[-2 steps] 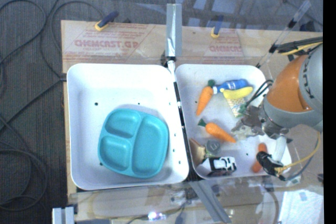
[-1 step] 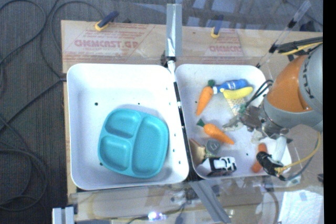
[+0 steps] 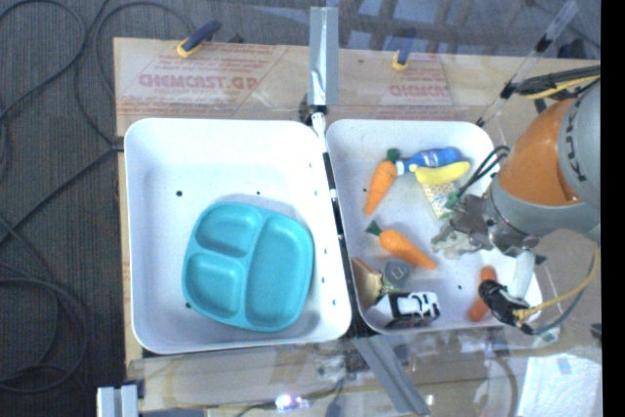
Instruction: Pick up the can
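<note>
A small can (image 3: 396, 272) with a round grey top stands near the front of the right bin (image 3: 342, 200), between a tan piece and a black-and-white object (image 3: 417, 306). My gripper (image 3: 457, 231) hangs over the right half of that bin, to the right of the can and a little behind it, apart from it. Nothing shows in its grasp. The grey arm with its orange band (image 3: 542, 161) covers the bin's right edge.
The right bin also holds two orange carrots (image 3: 381, 183) (image 3: 405, 248), a blue and yellow bottle (image 3: 437, 161), a packet under the gripper and a red piece (image 3: 482, 293) at the front right. A teal divided plate (image 3: 250, 265) lies in the left bin (image 3: 156, 161).
</note>
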### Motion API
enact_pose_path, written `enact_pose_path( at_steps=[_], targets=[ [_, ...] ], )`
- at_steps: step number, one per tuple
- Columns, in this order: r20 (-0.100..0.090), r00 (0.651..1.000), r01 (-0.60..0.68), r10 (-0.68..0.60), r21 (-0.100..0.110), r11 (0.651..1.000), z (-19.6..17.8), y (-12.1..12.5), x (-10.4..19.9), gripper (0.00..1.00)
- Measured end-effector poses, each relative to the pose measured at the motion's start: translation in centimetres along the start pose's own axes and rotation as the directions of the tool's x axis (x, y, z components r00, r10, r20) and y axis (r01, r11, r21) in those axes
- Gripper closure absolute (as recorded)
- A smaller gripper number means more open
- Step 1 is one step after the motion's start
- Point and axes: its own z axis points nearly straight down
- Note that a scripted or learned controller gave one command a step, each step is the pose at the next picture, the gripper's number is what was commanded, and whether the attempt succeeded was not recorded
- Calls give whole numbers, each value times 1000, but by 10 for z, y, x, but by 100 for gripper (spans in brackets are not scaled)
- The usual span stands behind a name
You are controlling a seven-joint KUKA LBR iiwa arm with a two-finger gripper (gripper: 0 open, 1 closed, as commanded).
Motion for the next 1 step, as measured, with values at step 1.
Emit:
enact_pose_path(
  at_steps=[1],
  targets=[
    [13, 991, -132, 132, 10, 991, -118, 101, 26, 100]
  ],
)
